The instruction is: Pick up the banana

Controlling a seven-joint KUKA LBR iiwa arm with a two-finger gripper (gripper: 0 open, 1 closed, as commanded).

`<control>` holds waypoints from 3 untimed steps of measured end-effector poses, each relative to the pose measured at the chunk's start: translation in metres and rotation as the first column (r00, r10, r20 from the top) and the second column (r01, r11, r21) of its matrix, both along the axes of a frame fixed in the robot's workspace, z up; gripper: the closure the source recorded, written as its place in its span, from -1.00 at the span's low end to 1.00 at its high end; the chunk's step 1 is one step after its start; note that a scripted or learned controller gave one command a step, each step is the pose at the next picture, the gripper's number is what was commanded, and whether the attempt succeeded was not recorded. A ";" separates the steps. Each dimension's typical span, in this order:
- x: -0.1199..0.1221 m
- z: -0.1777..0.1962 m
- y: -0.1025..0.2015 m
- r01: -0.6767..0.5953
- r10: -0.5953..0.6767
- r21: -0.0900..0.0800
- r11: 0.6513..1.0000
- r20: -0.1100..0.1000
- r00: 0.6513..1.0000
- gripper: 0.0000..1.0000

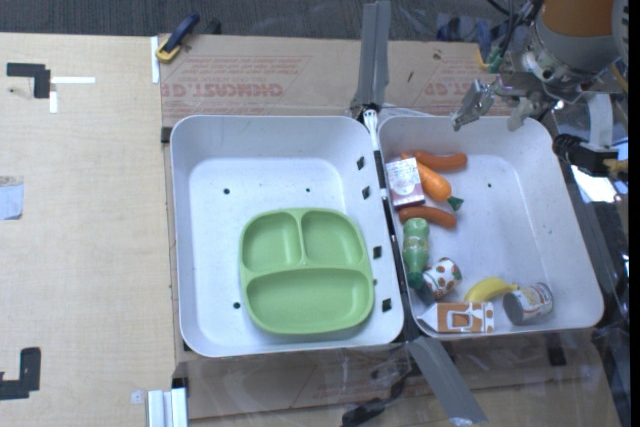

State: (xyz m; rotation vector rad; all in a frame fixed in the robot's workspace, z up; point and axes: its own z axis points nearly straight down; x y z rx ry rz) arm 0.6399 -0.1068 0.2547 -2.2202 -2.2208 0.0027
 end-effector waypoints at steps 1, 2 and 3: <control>-0.045 -0.116 -0.049 0.231 -0.231 -0.001 0.973 -0.001 0.973 -1.00; -0.131 -0.132 -0.049 -0.110 0.110 0.001 0.994 0.000 0.994 -1.00; -0.163 -0.164 -0.049 -0.105 0.105 0.001 0.994 0.000 0.994 -1.00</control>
